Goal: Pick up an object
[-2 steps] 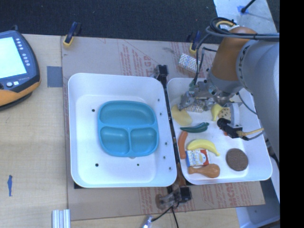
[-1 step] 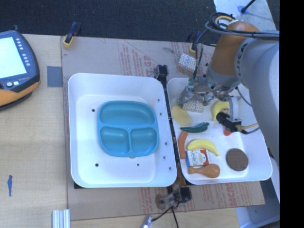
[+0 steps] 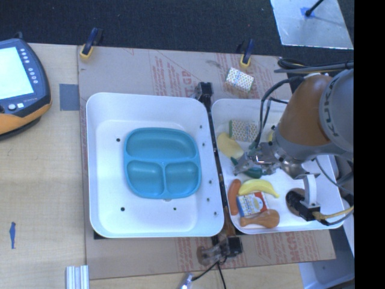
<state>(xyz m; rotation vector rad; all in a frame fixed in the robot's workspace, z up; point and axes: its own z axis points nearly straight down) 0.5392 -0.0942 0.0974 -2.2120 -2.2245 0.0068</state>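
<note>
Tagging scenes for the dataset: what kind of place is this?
Most likely a robotics lab bench set up for bin picking: two white bins clamped to a board, a teach pendant at the left edge, and toy food such as a banana under the arm.

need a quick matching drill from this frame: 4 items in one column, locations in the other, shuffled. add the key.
Items
1. blue divided plate
2. banana
3. small patterned block
4. handheld screen unit

Places
A. on the cardboard beyond the right bin, outside both bins
B. at the view's left edge, off the cardboard
C. middle of the left bin
D. in the right bin, toward its near end, beside an orange sausage-shaped piece

Pairs: 1-C, 2-D, 3-A, 4-B
</note>
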